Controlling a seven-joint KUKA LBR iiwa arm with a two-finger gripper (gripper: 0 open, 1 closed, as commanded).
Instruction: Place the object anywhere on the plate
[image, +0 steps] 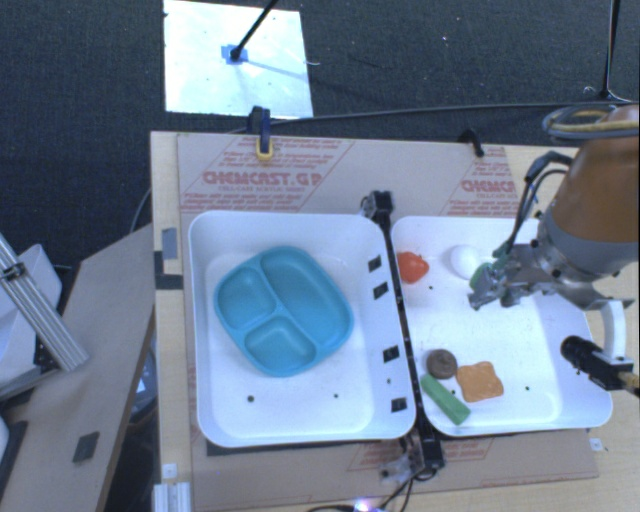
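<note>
A blue plate with three compartments lies in the left bin. The right bin holds a red-orange piece, a white egg-like object, a brown round piece, a green stick and an orange toast-like square. My gripper hovers over the upper middle of the right bin, just right of the white object and above the bin floor. Nothing shows between its tips.
A black hinge strip runs between the two bins. The bench's cardboard sheet lies behind the bins, with a yellow clamp at its back edge. The arm's body covers the right bin's upper right corner.
</note>
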